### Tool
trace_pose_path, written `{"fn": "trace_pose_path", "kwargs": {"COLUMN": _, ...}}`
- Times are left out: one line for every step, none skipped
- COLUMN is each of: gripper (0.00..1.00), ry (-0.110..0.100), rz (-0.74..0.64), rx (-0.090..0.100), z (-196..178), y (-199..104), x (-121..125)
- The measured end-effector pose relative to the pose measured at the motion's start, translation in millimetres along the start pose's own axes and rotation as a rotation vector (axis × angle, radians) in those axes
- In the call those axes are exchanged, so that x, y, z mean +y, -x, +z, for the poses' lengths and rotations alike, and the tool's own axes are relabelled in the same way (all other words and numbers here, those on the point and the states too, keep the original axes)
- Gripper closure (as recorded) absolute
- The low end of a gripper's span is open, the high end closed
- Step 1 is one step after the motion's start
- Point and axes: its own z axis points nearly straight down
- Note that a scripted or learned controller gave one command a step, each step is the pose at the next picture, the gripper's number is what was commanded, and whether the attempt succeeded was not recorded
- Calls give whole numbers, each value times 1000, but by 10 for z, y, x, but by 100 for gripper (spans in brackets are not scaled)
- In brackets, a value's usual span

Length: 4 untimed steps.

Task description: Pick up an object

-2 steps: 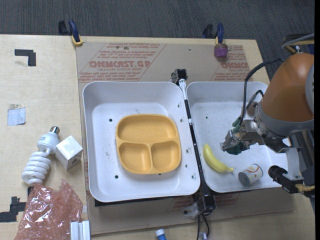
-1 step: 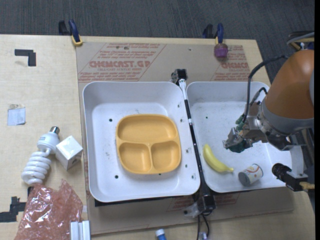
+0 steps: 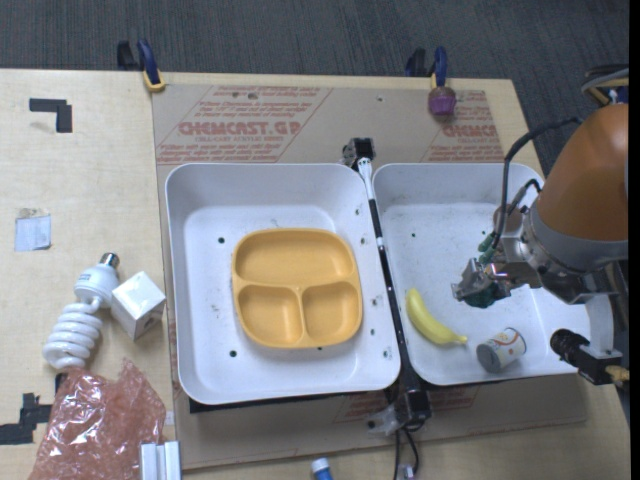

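A yellow banana (image 3: 433, 319) lies in the right bin (image 3: 430, 193) near its front left. A small grey and white cup-like object (image 3: 501, 350) lies on its side at the bin's front, to the right of the banana. My gripper (image 3: 479, 286) hangs low over the right bin's middle, just up and right of the banana and above the cup. Something dark green shows at its tips, too small to identify. The grey arm with its orange band (image 3: 600, 173) comes in from the right.
The left bin (image 3: 190, 208) holds a yellow three-compartment tray (image 3: 297, 288). Off the bins to the left lie a spiral light bulb (image 3: 82, 313), a white cube (image 3: 138, 303) and crumpled pink plastic (image 3: 95, 423). A black divider clip (image 3: 360, 153) sits between the bins.
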Motion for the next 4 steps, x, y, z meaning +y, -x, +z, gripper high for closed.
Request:
{"fn": "trace_pose_path", "kwargs": {"gripper": 100, "ry": -1, "rz": 1, "rx": 0, "z": 43, "y": -23, "x": -2}}
{"fn": "trace_pose_path", "kwargs": {"gripper": 100, "ry": 2, "rz": -3, "rx": 0, "z": 38, "y": -167, "x": 11}}
{"fn": "trace_pose_path", "kwargs": {"gripper": 100, "ry": 2, "rz": -2, "rx": 0, "z": 46, "y": -164, "x": 10}}
{"fn": "trace_pose_path", "kwargs": {"gripper": 100, "ry": 3, "rz": -2, "rx": 0, "z": 40, "y": -169, "x": 11}}
